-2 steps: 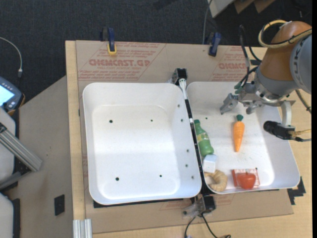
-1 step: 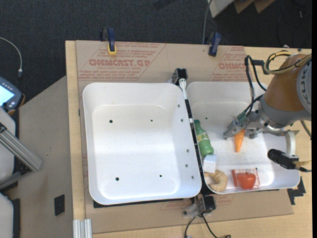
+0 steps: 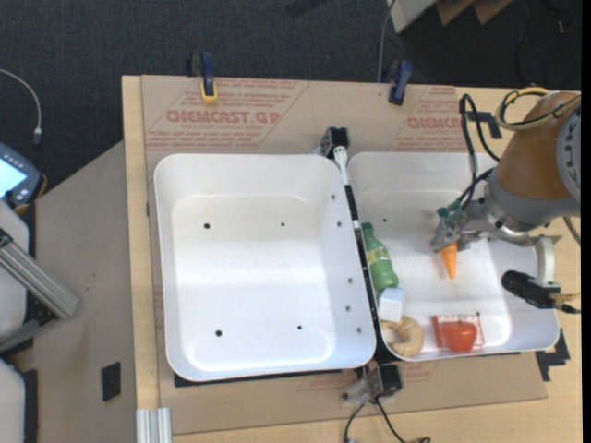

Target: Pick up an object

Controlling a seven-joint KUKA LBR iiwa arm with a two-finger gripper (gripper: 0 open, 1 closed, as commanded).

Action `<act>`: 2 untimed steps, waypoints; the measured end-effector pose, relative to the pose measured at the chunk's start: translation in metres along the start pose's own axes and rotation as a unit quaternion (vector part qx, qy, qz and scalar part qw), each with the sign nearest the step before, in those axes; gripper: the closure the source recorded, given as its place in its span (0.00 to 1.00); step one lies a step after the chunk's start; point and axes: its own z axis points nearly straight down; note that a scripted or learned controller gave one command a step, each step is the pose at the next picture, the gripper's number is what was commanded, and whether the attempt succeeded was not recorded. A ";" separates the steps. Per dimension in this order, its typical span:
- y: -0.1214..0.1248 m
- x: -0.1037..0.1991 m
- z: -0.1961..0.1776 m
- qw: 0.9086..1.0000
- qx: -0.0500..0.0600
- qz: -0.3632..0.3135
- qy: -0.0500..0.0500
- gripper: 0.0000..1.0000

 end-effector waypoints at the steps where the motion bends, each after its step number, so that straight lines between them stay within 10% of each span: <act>1: -0.003 0.076 0.011 1.000 0.003 -0.004 0.003 1.00; 2: -0.003 0.071 0.000 1.000 0.001 -0.001 0.001 1.00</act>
